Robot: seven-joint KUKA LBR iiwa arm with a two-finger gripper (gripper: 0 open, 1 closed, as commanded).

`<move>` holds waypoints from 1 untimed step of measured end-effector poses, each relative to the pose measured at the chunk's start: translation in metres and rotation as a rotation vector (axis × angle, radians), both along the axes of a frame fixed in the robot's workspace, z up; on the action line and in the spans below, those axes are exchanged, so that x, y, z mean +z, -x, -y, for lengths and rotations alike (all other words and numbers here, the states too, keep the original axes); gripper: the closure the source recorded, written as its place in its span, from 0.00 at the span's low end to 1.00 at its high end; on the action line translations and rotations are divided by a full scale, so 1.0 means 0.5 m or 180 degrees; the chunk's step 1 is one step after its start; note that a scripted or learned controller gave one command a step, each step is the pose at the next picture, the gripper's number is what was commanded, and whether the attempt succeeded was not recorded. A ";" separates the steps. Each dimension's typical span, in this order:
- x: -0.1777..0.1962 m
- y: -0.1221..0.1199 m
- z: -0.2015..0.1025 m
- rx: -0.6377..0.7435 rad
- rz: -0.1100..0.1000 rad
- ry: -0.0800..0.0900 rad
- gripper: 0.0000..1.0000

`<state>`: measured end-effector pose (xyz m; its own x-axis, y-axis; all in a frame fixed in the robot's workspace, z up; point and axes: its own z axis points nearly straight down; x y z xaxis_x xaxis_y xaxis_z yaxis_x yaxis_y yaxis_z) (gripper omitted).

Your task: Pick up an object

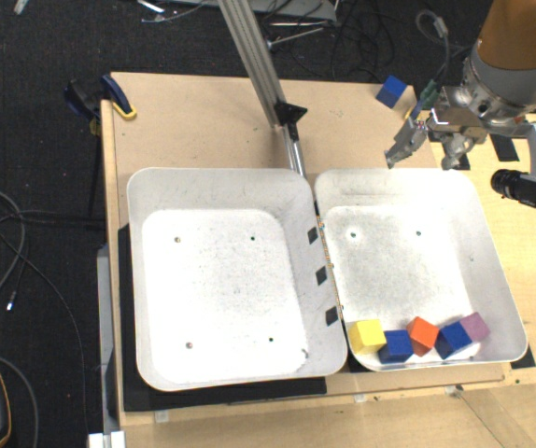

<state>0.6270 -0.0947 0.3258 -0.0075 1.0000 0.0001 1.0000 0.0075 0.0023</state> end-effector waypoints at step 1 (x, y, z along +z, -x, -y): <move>-0.180 -0.015 -0.056 -0.0007 -0.0033 -0.0003 0.00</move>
<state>0.6346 -0.0665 0.2356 -0.0052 1.0000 0.0013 1.0000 0.0052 -0.0079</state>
